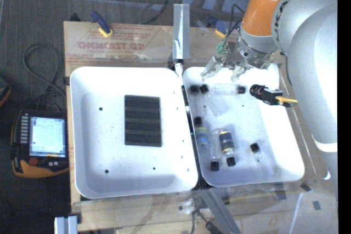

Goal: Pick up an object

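Dark carpet all round, with a wooden bench (120, 44) in the middle and two shallow white bins side by side on top. Nothing in the left bin (88, 118) but a black ridged slab (143, 120), flat near its centre. Scattered across the right bin (285, 164): a clear tube (224, 89) with black ends along the far side, a small dark-and-gold vial (226, 141) near the middle, and loose black caps (230, 161) toward the near edge. Off to the left on the floor, a teach pendant (41, 142).

Over the far edge of the right bin, the gripper (225, 71), fingers spread apart with nothing between them, close by the clear tube. Judged as the approach stage, grasp not yet made.

To do it well:
- Pick one target and commit, most likely the clear tube as the nearest candidate.
- Straddle it across its short axis, not along its length.
- Descend straight, keeping clear of the bin wall behind.
- Close only once low enough to bracket the piece.
- Centre before squeezing, since the tube is probably slick and apt to roll.
- Lift slowly, then check for something actually held.
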You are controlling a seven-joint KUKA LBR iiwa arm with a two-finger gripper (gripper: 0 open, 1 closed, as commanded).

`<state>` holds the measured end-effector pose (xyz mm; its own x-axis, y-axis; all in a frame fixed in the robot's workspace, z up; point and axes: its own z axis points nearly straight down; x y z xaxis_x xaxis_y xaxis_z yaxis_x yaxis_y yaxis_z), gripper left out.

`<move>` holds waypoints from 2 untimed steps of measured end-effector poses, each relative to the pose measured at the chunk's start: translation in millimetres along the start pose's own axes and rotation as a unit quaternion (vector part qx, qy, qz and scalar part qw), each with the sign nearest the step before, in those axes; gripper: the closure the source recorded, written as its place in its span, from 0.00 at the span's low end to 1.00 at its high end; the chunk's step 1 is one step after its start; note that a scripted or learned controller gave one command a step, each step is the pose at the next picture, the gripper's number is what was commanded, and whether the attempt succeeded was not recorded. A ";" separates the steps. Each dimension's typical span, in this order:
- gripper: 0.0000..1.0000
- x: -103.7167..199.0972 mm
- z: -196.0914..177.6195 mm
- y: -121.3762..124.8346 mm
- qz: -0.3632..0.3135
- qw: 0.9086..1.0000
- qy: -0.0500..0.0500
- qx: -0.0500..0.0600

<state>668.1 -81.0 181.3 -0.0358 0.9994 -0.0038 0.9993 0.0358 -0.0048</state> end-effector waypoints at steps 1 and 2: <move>0.00 -25.2 90.1 -42.6 0.048 0.999 0.002 -0.001; 1.00 -25.5 83.1 -43.0 0.048 0.999 0.001 0.001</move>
<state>625.7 -108.3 98.5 0.0599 0.9982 -0.0016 0.9982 -0.0599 -0.0068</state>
